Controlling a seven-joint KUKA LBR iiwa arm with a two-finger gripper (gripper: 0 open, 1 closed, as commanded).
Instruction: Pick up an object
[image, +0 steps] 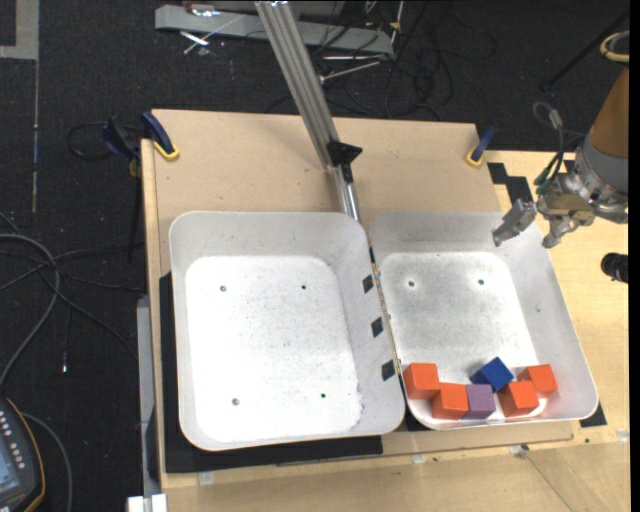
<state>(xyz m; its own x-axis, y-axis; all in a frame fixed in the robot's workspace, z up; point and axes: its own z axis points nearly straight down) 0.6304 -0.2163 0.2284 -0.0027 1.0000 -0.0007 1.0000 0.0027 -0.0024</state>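
Note:
Several small blocks lie along the near edge of the right bin (455, 300): orange ones (421, 378) (452, 399) (519, 398) (542, 378), a blue one (493, 374) and a purple one (481, 400). My gripper (534, 226) hangs over the bin's far right corner, well away from the blocks. Its two fingers (512, 222) stand apart, open, with nothing between them.
The left bin (265, 330) sits beside the right one. A slanted metal pole (310, 95) runs from the top of the view down to the gap between the bins. Clamps (160, 140) (481, 147) mark the bench's far corners.

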